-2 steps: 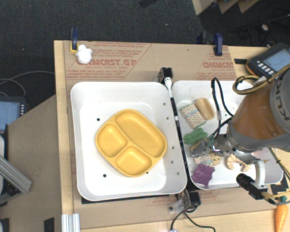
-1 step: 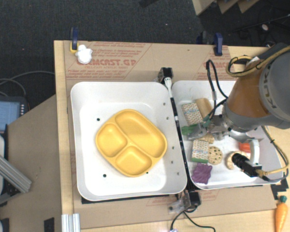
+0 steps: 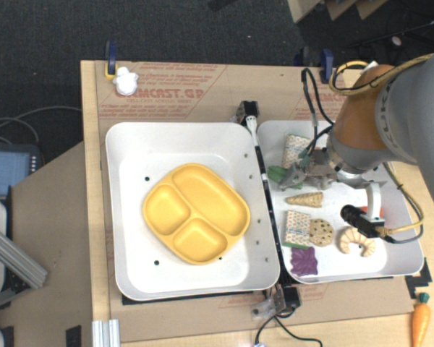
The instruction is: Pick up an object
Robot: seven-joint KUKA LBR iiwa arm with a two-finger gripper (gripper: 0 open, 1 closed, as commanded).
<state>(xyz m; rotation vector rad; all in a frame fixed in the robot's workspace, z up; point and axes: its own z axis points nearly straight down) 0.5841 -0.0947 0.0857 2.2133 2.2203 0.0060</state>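
Camera view: my gripper (image 3: 309,170) hangs low in the right bin (image 3: 401,262) near its left wall, beside a green piece (image 3: 278,173); I cannot tell how my jaws stand. A cone (image 3: 304,199) lies just below.

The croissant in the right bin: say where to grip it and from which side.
Grip the croissant across its thick middle, coming straight down from above. It lies flat near the bin's front wall, curved, its ends pointing toward that wall; the cookie sits close on one side.
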